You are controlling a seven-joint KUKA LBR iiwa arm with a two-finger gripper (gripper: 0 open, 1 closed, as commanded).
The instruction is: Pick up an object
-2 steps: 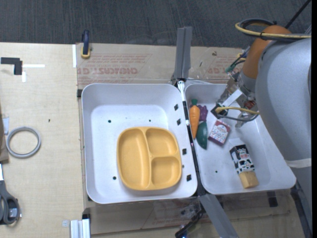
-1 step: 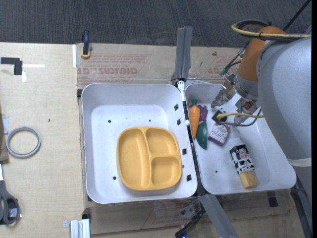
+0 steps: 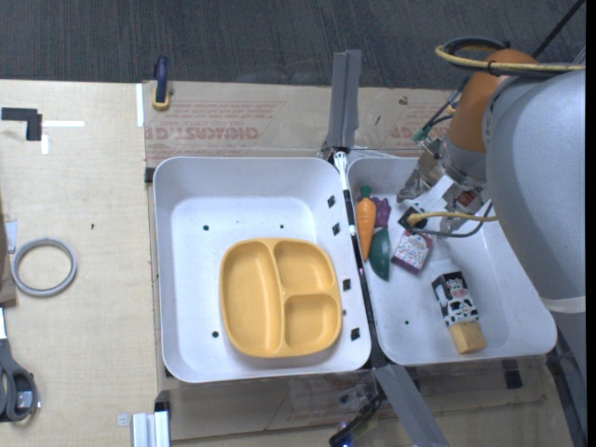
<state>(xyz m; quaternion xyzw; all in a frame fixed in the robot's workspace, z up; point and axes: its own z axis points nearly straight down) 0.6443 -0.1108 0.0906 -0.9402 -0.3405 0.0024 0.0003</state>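
In the right bin (image 3: 521, 333) lie an orange carrot (image 3: 366, 217), a green vegetable (image 3: 380, 252), a purple piece (image 3: 381, 207) half hidden behind them, a small pink and white packet (image 3: 413, 250) and a cow-patterned bottle (image 3: 456, 311) with a tan cap. My gripper (image 3: 421, 205) hangs low over the bin's far part, just above and right of the packet and close to the carrot. The grey arm with its orange band (image 3: 480, 101) covers the bin's right side. Nothing shows in the gripper's grasp.
The left bin (image 3: 186, 203) holds a yellow divided plate (image 3: 279, 296). On the bench at left lie a grey tape ring (image 3: 42, 266) and scissors (image 3: 14, 391). A blue clamp (image 3: 161, 82) and a grey post (image 3: 345, 96) stand at the back.
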